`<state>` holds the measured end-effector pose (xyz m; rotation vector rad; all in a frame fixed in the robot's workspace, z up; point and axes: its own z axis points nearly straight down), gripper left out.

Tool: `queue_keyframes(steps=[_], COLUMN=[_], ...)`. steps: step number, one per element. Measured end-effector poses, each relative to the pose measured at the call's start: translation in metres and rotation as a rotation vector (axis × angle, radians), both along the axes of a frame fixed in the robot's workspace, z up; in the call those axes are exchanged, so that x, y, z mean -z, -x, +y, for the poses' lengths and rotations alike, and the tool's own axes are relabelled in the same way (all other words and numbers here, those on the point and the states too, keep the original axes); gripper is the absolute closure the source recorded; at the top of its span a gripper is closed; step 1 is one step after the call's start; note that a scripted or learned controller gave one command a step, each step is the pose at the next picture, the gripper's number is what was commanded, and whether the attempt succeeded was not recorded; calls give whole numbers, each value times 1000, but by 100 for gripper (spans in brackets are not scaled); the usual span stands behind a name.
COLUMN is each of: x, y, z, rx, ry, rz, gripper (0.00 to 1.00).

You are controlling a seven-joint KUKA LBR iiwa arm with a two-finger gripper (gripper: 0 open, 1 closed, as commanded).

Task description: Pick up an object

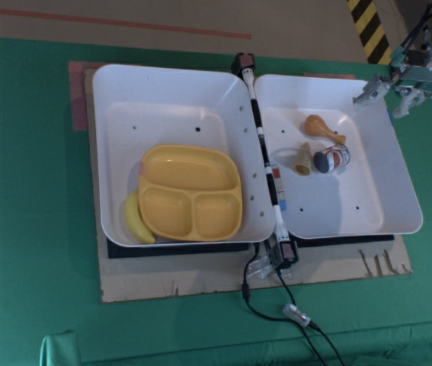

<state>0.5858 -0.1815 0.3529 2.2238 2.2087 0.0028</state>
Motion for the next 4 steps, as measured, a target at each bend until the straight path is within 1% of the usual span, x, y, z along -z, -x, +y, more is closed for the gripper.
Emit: queue_keyframes(steps=[1, 2, 3, 4], x=[156, 140, 124, 162], y=[-12, -15, -17, -110], z=[12, 9, 6, 18], rx=[-2, 4, 9, -3], ry=[1, 7, 14, 4], rz=[1, -13, -26, 12], gripper=[0, 100, 100, 100])
